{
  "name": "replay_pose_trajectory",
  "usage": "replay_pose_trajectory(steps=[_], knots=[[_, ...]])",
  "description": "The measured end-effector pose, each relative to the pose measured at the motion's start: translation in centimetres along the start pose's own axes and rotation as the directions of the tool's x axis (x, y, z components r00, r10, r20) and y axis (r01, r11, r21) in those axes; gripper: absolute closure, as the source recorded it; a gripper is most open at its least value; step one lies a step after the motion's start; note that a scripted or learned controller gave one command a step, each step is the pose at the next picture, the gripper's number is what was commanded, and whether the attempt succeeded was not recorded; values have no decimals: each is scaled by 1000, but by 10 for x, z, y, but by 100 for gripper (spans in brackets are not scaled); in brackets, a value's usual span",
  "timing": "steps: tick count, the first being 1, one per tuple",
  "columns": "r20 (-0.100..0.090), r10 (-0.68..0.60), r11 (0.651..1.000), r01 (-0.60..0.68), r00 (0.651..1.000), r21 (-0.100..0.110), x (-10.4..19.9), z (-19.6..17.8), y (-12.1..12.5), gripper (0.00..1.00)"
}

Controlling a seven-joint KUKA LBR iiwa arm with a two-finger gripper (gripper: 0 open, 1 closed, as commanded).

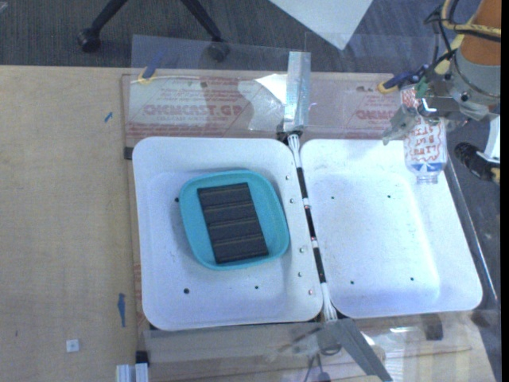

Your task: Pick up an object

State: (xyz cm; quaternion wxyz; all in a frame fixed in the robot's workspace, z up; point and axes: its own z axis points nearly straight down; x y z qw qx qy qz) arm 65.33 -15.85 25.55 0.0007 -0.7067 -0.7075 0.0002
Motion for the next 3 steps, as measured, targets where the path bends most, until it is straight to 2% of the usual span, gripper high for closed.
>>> replay_pose_trajectory(steps=[1,2,3], knots=[[3,-147,989,147,989,-4,-19,158,-32,0],[5,-144,990,144,990,-7,-21,148,-32,100],[2,-151,989,151,989,-2,23,64,-18,100]])
